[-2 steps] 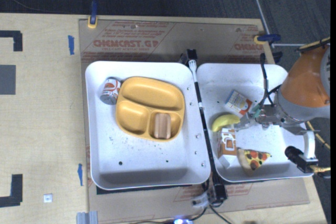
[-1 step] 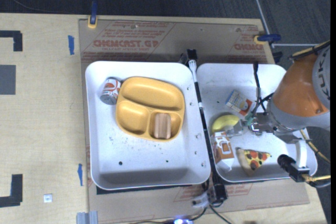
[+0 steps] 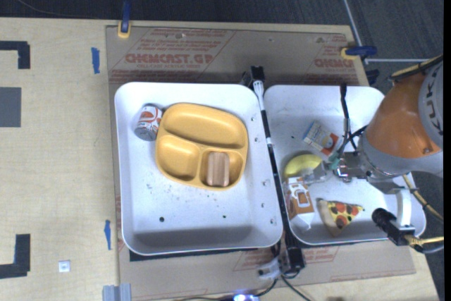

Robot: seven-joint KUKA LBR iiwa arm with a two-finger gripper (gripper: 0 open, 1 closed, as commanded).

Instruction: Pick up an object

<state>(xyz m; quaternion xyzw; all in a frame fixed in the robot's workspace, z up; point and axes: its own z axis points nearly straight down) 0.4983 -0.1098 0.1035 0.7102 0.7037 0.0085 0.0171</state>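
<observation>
So the landmark here is the yellow plastic divided tray [image 3: 199, 143], sitting in the far half of the left white bin [image 3: 134, 222]. Tucked against the tray's left end is a small crushed red-and-white drink can [image 3: 147, 121], and a tan block-shaped thing [image 3: 217, 169] lies in the tray's near-right compartment. Everything else is right of the tray, over in the right white bin [image 3: 296, 106]: a yellow lemon-like rounded object [image 3: 301, 165] closest to the tray, a small orange-and-white printed carton [image 3: 300, 198] just on the near side of that, a toy pizza slice with red dots [image 3: 340, 213] further right and nearer the front, and a little multicoloured packet [image 3: 319, 134] toward the back. The arm's gripper [image 3: 332, 169] is low in that right bin, just to the right of the lemon thing, close to it. Honestly can't tell from this angle how far apart the jaws are or whether they've got anything between them.
</observation>
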